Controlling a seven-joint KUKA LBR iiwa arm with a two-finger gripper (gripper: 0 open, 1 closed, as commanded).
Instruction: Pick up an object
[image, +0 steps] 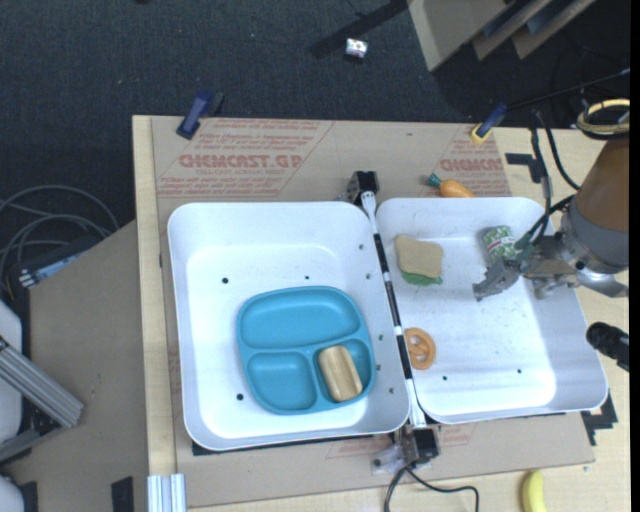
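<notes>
In the right bin (560, 380), a sandwich (420, 258) with tan bread and a green edge lies at the back left. A brown pretzel (418, 348) rests against the left wall. A small green and white can-like object (497, 241) sits near the back, close to the middle. My gripper (495, 278) reaches in from the right and hangs low over the bin floor, just in front of the green object and right of the sandwich. Whether it touches the green object is unclear.
The left bin (200, 250) holds a blue divided tray (290, 330) with a tan bread roll (340, 372) in its front right compartment. An orange carrot-like item (452, 187) lies on the board behind the right bin. Cables run at the back right.
</notes>
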